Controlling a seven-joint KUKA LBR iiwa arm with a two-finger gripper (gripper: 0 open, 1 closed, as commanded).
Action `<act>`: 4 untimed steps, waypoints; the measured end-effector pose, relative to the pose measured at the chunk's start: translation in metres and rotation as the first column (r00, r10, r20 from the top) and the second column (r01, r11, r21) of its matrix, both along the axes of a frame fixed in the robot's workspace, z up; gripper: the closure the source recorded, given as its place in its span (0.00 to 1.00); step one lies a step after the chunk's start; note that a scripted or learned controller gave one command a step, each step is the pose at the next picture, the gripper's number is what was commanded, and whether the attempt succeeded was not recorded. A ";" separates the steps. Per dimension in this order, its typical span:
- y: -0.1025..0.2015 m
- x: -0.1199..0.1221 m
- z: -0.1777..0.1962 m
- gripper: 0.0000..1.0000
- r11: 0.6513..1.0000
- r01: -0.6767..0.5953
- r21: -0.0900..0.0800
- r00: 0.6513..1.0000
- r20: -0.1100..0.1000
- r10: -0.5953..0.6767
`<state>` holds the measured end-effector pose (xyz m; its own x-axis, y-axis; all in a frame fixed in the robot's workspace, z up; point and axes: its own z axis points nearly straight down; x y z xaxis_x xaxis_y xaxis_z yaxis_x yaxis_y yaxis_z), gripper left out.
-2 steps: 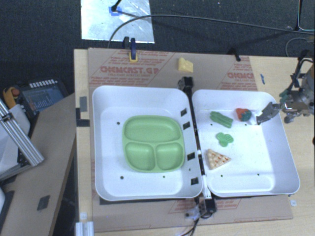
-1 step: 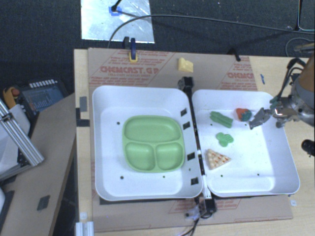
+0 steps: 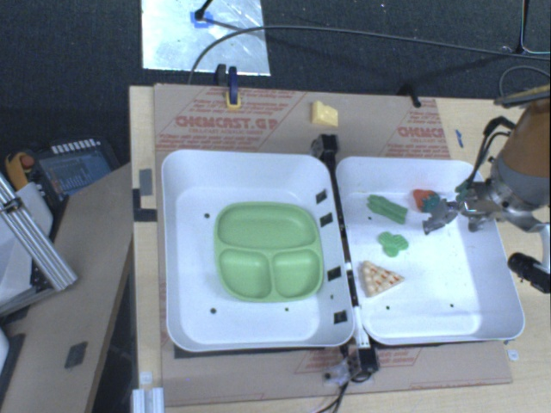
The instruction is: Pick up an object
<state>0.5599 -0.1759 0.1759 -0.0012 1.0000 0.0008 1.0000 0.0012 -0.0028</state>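
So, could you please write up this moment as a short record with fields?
left bin: white bin holding a green divided tray
right bin: white bin with four small items
items: green pickle, green broccoli piece, pizza slice, red-orange toy
gripper: gripper low over the right bin, beside the red-orange toy
grasp: nothing seen between the fingers
outside bins: yellow block on the bench behind them
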 end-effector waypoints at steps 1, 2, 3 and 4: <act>0.006 0.008 -0.054 0.00 1.000 -0.003 0.001 1.000 0.000 0.003; 0.005 0.010 -0.040 1.00 1.000 -0.002 -0.003 1.000 0.006 0.002; 0.011 0.020 0.018 1.00 1.000 -0.004 -0.003 1.000 0.011 0.004; 0.011 0.016 0.063 1.00 1.000 -0.004 -0.003 1.000 0.009 0.004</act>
